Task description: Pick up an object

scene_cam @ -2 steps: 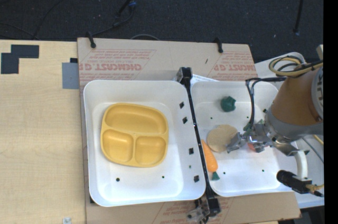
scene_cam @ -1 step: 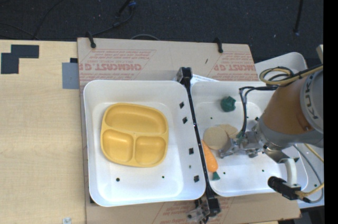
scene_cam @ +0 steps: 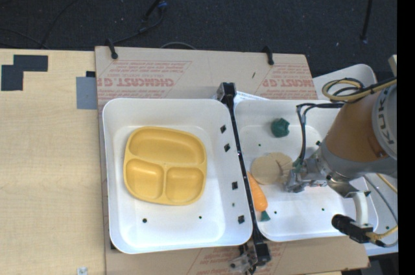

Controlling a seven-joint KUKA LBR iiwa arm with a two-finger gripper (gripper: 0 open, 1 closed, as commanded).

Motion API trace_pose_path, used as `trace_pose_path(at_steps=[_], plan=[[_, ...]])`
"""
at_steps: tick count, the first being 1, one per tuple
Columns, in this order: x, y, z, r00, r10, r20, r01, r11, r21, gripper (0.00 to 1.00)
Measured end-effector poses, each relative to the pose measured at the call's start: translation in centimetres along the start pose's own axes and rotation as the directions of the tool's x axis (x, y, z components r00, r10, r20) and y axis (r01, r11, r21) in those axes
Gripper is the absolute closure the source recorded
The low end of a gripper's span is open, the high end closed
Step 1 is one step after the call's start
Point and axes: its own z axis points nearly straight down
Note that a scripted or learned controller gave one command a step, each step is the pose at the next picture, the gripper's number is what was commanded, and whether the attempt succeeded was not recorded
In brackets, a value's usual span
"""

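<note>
Camera view: tan disc (scene_cam: 270,168) just beside the tool (scene_cam: 295,184); grip state unclear.

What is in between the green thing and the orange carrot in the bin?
In the camera view, the round tan disc lies between the green thing and the orange carrot, on the right bin's white floor.

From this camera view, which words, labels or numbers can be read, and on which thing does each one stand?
"CHEMCRZT. G P", in red, upside down: my best reading, on the brown cardboard sheet behind the left white bin.
The same red print, right part of that sheet: too blurred.
"KU", partly cut off: on the grey arm.
</note>
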Motion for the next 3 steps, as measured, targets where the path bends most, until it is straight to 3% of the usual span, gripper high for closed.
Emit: trace_pose_path(at_steps=[3], plan=[[-1.3, 0.5, -16.4, 1.000, -0.005, 0.003, 0.005, 1.000, -0.005, 1.00]])
